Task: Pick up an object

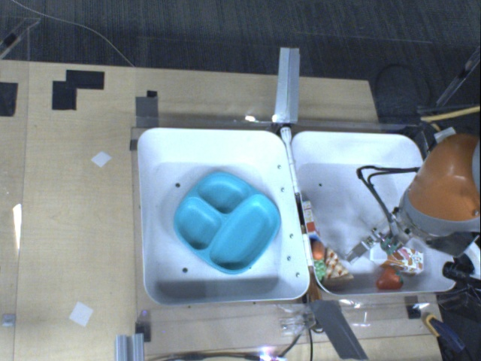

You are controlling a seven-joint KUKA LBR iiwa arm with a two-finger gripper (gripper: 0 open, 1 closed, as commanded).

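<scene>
The grey arm's jaws (378, 241) hang low in the right white bin (338, 156); whether they are released or clenched cannot be told. Near them lie a small red round object (388, 279), a white patterned packet (409, 260) and a triangular orange-red piece (335, 268). The left white bin (161, 156) holds a blue three-compartment plastic tray (226, 221).
</scene>
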